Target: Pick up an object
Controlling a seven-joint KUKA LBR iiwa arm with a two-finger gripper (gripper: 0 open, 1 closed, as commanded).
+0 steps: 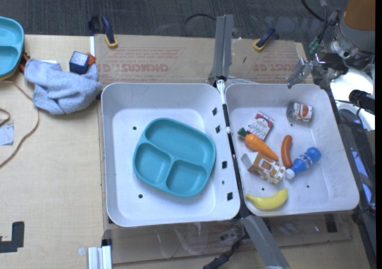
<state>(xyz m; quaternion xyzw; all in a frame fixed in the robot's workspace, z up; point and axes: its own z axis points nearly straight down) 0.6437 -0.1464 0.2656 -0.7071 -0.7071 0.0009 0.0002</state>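
The right bin [340,193] holds several small items: a silver can [299,111], a red-and-white packet [260,126], an orange carrot [261,145], a red sausage [286,150], a blue bottle [305,161], a brown snack box [267,169] and a yellow banana [267,200]. My gripper [309,78] hangs over the bin's far edge, above and slightly right of the can. Its fingers stand open with nothing between them.
A teal divided plate [174,156] lies in the left bin [113,142]. On the bench to the left are a grey cloth [62,87], a blue cube [78,61] and another teal dish [8,44] at the edge. A grey divider post [222,47] rises between the bins.
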